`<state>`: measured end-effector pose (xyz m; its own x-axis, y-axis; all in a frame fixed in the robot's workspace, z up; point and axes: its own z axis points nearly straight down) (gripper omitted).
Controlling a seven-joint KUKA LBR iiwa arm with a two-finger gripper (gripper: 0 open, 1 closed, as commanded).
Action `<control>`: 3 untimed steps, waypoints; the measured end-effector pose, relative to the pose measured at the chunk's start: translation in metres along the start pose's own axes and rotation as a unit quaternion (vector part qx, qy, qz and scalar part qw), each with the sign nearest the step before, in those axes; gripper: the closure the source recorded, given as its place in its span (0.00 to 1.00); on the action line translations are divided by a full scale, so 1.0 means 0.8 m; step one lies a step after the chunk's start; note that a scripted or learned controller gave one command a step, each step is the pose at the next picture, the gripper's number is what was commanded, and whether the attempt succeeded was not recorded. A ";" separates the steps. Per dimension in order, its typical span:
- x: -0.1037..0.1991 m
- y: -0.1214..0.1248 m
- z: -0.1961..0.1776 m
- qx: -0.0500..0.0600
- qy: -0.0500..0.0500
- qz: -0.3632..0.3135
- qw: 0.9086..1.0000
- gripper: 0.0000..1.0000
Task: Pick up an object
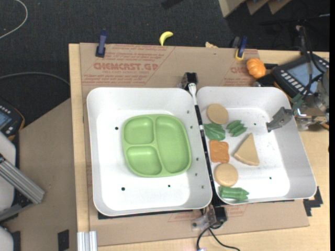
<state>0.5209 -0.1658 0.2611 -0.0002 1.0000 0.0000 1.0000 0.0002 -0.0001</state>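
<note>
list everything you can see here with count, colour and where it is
bins: 2, white, side by side on the bench
divided plate: 1, light green, three compartments, middle of left bin
round cookies: 2, tan, right bin, one at the top, one lower down
leafy greens: 3, green, right bin, two near the middle, one by the front wall
orange square piece: 1, orange, right bin by the left wall
wedge: 1, tan, middle of right bin
banana: 1, yellow, floor beyond the bench
orange round item: 1, orange, bench behind right bin
clamps: 2, blue, back edge of bench
gripper: 1, grey, over the right bin's right side
</note>
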 end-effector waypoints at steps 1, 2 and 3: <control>0.024 -0.058 0.203 0.008 0.003 0.001 1.000 0.00; 0.093 -0.039 0.218 -0.003 -0.001 -0.001 1.000 0.00; 0.092 -0.037 0.203 -0.006 0.000 0.000 1.000 1.00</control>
<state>0.4909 -0.0921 0.0989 0.0005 1.0000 -0.0009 0.9999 -0.0005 0.0128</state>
